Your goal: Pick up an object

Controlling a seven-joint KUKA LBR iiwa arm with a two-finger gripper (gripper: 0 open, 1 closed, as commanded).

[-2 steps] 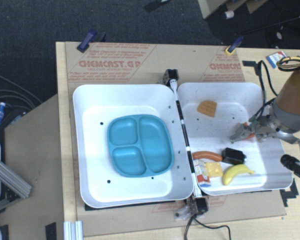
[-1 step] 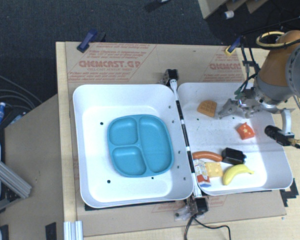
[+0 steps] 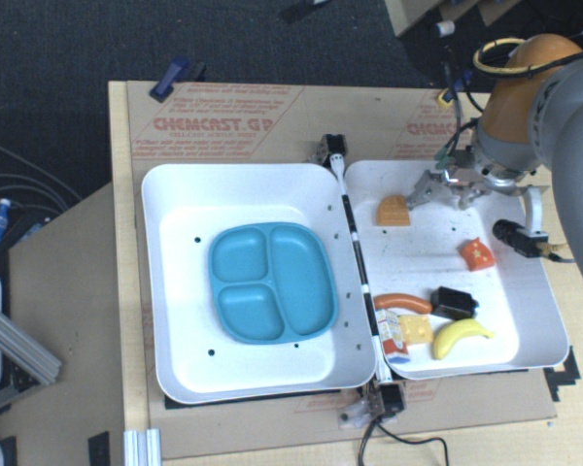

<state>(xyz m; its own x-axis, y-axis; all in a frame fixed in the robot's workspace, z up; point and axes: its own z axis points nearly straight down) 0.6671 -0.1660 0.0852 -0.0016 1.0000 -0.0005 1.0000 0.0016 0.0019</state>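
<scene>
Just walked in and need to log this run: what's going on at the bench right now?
The grey arm reaches in from the right, its hand over the far end of the right bin, beside a tan bread-like piece. Nothing is visibly between its fingers. A red block, sausage, black item, banana and a small packet lie in that bin. The left bin holds a blue divided plate.

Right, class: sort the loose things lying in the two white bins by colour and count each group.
Blue: 1, the divided tray in the left bin
Tan: 1, the bread-like wedge
Red or orange: 2, the small block and the sausage
Black: 1, the block
Yellow: 2, the banana and the cheese-like piece
Mixed print: 1, the carton
Total: 8
</scene>
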